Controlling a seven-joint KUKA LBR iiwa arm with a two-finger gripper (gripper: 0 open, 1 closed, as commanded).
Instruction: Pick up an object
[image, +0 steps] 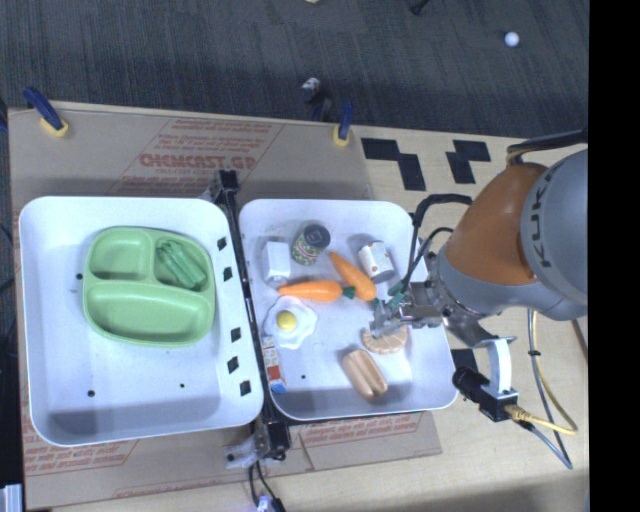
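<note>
The arm enters from three o'clock — a grey upper link at the frame's right side, then the broad orange band, then a grey wrist housing angled toward nine o'clock. From the wrist the gripper (386, 318) points toward eight o'clock, low over the right-hand part of the scene. Its metal fingers are small and dark-cluttered here — their spacing cannot be made out. Black cables loop from the wrist toward twelve o'clock, and more trail off toward five o'clock.
</note>
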